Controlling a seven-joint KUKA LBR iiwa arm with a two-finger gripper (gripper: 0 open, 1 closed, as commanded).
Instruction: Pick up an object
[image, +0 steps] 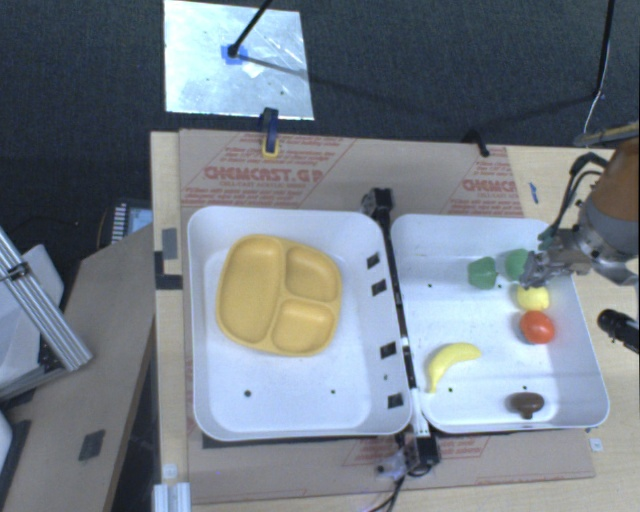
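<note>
The right bin (470, 320) holds several small toys. A green piece (482, 272) lies near its back, with a second green piece (516, 263) just to the right. A small yellow fruit (532, 298) sits below them, and a red fruit (538, 326) lies in front of that. A yellow banana (450, 362) rests near the bin's middle front and a brown piece (527, 403) sits at the front right. My gripper (538, 274) reaches in from the right, low over the spot between the second green piece and the yellow fruit, partly covering both.
The left bin (210, 390) bears a yellow divided plate (280, 295). A black hinge strip (392, 300) runs between the bins. The arm's grey body (610, 225) hangs over the right bin's far right rim. A silver sheet (238, 58) lies behind the bench.
</note>
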